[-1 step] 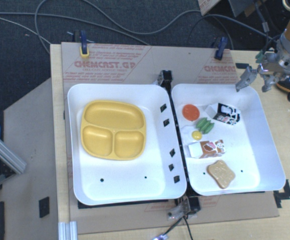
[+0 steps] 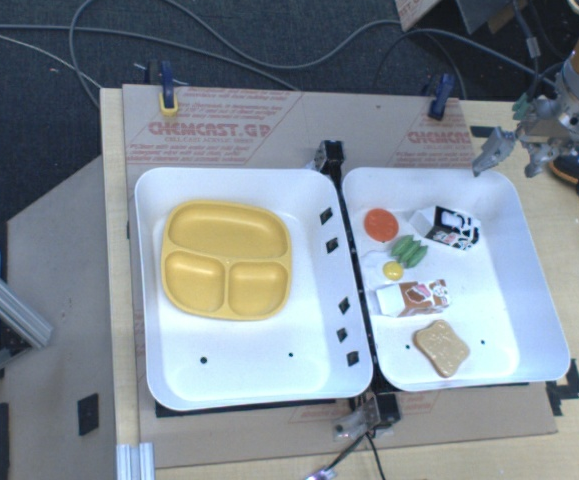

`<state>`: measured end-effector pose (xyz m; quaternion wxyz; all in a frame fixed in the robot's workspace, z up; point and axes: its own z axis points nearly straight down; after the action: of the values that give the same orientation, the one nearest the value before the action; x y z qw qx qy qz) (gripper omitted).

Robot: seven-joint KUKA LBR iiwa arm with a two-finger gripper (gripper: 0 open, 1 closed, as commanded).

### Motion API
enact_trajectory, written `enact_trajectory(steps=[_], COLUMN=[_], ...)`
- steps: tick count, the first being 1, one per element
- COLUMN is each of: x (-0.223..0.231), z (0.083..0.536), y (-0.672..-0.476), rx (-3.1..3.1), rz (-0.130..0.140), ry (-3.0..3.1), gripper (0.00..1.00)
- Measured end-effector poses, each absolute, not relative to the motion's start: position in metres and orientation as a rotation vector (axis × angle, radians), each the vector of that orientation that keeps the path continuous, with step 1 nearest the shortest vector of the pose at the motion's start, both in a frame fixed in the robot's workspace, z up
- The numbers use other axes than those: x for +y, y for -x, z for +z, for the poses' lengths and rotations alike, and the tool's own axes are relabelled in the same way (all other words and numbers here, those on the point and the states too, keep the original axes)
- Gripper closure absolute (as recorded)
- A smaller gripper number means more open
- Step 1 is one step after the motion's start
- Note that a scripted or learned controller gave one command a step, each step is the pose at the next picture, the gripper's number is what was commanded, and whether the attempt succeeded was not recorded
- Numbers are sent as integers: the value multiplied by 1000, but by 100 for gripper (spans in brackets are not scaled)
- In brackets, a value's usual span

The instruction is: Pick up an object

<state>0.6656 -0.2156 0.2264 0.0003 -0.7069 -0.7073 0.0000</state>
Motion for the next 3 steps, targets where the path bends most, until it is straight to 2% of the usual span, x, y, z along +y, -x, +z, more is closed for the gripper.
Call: enact_trajectory(steps=[2, 3], x=[-218, -218], z=[135, 108], y=[-657, -663], rx=[-2219, -2234], rz=[4, -12], ry=[2216, 2227], gripper=[0, 0])
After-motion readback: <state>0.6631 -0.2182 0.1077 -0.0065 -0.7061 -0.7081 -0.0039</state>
